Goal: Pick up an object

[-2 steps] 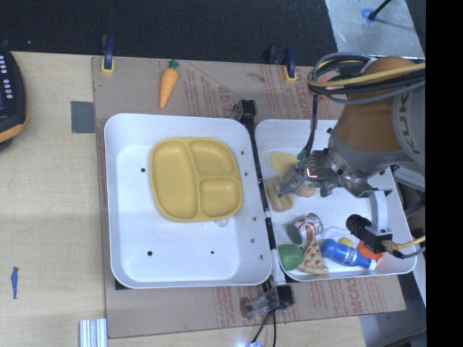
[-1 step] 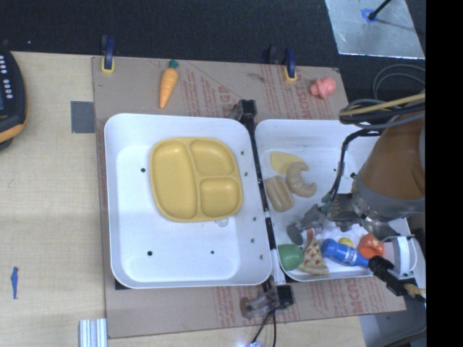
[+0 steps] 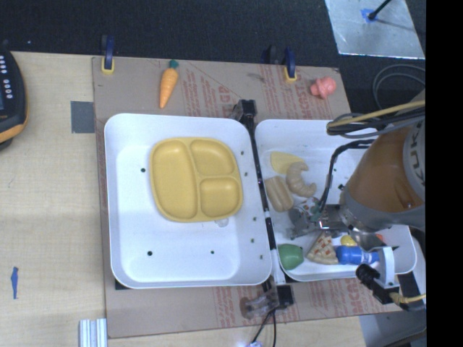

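Pale wood for the bench point(image 3: 51, 194), wide and flat, with dark floor point(image 3: 217, 6) beyond it at twelve o'clock. Brown cardboard sheet point(image 3: 217, 92) clipped on top, carrying both bins. Left bin point(image 3: 116, 194) white and shallow, at about nine o'clock of the view's middle, with a yellow divided plate point(image 3: 195, 179) lying flat inside. Right bin point(image 3: 325, 132) at three to four o'clock, crowded with small toy food. Grey and orange arm point(image 3: 383, 183) reaching in from three o'clock, low over that bin.

Gripper point(image 3: 312, 220) down among the items, near the right bin's middle; whether spread wide or closed, cannot tell, and nothing seen held.

Likeliest targets, judging by nearness: the bread roll point(image 3: 277, 192) just at ten o'clock of the gripper, and the pizza slice point(image 3: 323, 250) just at five o'clock. Probably light, hollow plastic, stiff and a little slick. Roll best taken across its narrow width. Slice flat against the bin floor, so harder to get under; better pinched across its two long edges.

Also there: a pale curved pastry point(image 3: 300, 179) touching the roll, and a green piece point(image 3: 291, 254) at the bin's seven o'clock corner. Little free room between neighbours, so some risk of nudging rather than lifting.

Outside the bins, a toy carrot point(image 3: 168, 84) at eleven o'clock on the cardboard.
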